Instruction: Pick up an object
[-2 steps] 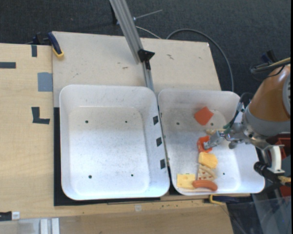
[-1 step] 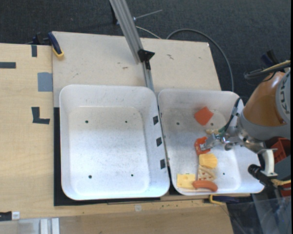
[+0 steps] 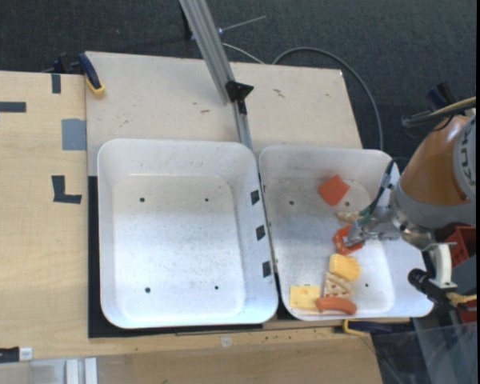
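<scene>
The wooden bench [image 3: 32,214] carries two white bins side by side. The left bin [image 3: 176,230] sits apart from my arm. I reach into the right bin [image 3: 304,174] from the right; my gripper [image 3: 354,237] is low over a red piece [image 3: 342,239]. Whether my jaws are open or closed cannot be determined. An orange block [image 3: 334,190] lies near; yellow pieces [image 3: 343,266] lie below.

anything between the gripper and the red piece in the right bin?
Nothing visible. The gripper is right at the small red piece in the right white bin; the orange block and yellow pieces lie clear.
</scene>
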### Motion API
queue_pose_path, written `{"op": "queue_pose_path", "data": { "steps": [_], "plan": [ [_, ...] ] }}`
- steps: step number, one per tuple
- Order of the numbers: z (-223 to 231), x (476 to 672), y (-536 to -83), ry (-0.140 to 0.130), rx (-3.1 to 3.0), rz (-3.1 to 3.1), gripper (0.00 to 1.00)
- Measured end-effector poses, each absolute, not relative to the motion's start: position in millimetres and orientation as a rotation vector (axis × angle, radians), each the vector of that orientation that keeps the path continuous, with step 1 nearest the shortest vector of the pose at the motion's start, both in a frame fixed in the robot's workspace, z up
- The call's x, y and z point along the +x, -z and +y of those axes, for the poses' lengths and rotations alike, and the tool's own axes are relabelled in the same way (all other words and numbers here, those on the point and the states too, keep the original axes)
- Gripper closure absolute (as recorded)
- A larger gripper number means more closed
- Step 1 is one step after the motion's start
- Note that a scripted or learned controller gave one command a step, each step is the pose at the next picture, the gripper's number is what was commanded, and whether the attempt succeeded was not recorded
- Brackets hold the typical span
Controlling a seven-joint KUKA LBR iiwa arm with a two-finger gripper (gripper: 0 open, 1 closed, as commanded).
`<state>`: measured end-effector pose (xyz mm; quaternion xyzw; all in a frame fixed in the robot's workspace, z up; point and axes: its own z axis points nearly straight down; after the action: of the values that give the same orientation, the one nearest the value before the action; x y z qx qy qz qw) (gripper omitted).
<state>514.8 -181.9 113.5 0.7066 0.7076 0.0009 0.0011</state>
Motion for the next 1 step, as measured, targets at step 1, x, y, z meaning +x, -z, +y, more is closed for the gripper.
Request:
{"op": "queue_pose_path", "data": {
  "steps": [1],
  "plan": [
    [-189.2, 518.6, -173.2, -0.002, 2.217, 2.219, 1.00]
  ]
}}
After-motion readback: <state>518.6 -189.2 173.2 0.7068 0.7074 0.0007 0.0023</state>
